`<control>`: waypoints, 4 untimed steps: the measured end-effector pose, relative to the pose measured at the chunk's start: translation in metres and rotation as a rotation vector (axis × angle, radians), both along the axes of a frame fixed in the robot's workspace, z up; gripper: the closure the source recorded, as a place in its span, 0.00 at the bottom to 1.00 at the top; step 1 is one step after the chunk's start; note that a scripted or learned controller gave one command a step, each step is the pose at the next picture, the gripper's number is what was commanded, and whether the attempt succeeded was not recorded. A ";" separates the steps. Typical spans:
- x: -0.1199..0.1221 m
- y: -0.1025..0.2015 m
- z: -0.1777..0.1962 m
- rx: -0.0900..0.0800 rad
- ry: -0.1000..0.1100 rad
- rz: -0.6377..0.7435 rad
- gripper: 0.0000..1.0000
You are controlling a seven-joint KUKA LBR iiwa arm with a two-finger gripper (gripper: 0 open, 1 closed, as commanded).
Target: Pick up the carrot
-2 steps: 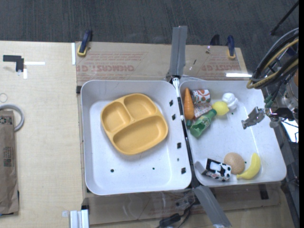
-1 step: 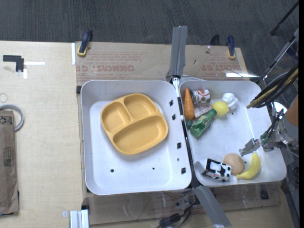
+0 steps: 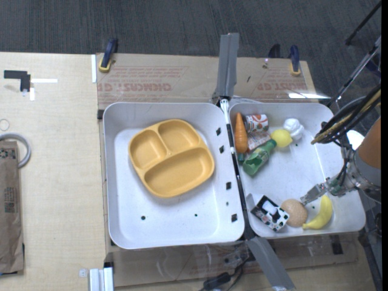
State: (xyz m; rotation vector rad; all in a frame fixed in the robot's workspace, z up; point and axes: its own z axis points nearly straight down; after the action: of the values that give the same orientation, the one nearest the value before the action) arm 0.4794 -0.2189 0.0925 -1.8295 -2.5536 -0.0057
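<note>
The carrot [image 3: 240, 132] is orange and lies lengthwise against the left wall of the right bin [image 3: 303, 168], near its far end. A red and white can [image 3: 257, 123] touches it on the right and a green bottle [image 3: 257, 159] lies just below it. My gripper [image 3: 316, 192] hangs low over the near right part of that bin, just above a banana [image 3: 321, 214] and a tan round roll [image 3: 295, 211]. It is far from the carrot, with nothing visibly held.
A lemon [image 3: 280, 139] and a white object [image 3: 293, 127] sit right of the can. A black and white item [image 3: 271, 213] lies in the near left corner of the right bin. The left bin [image 3: 121, 211] holds a yellow divided plate [image 3: 171, 156].
</note>
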 end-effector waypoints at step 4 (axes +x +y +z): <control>0.001 0.008 -0.001 0.010 0.006 -0.481 0.00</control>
State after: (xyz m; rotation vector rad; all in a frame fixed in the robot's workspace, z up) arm 0.4806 -0.2111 0.0919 -2.3774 -2.0381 -0.0124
